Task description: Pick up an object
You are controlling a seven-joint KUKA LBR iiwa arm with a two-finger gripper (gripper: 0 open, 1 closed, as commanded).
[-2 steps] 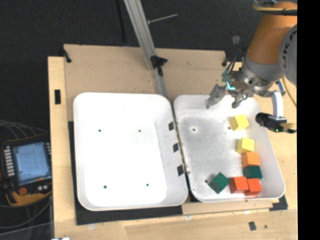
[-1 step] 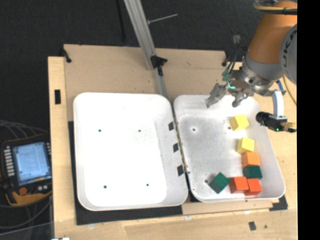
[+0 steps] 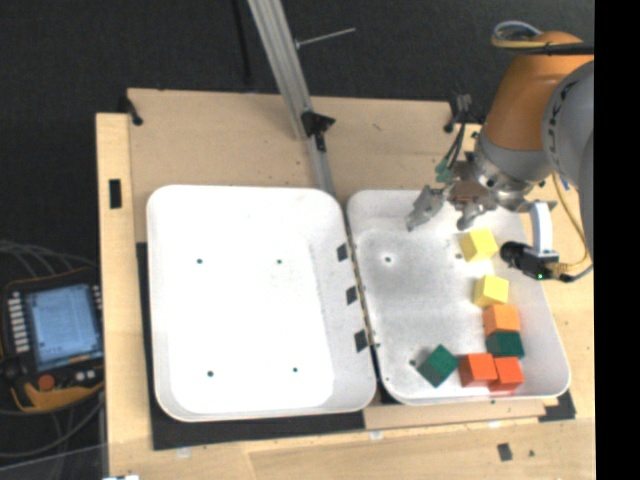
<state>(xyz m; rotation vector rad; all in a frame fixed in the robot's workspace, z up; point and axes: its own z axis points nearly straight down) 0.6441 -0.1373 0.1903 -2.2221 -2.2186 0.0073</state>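
Small coloured cubes, apparently of foam or light plastic, lie along the far-right side of the right-hand shallow white bin (image 3: 400,298). From the top of the row downward: an upper yellow cube (image 3: 478,244), a lower yellow cube (image 3: 491,290), an orange cube (image 3: 502,318), a dark green cube (image 3: 505,344), and two orange-red cubes (image 3: 478,368) (image 3: 508,371) touching each other at the bin's near edge. A second dark green cube (image 3: 437,364) sits tilted just beside the left one of that pair. The left-hand shallow white bin (image 3: 250,298) adjoins across a central divider.

The two-finger gripper (image 3: 445,206) of the grey arm with its orange band (image 3: 520,98) hangs over the upper part of the right bin, near the upper yellow cube but apart from it. Its fingers look spread and nothing lies between them.

Judged from appearance, each cube should be light, fairly stiff and not fragile, with flat matt faces that give good friction. The sound place to take hold is across two opposite flat faces, fingers square to them. The upper yellow cube looks the most favourable candidate: it stands nearest the gripper with free space on its left. Its right face is close to the bin wall, so the grasp axis may need to run along the wall. The clustered cubes lower down leave little room for a finger between neighbours.
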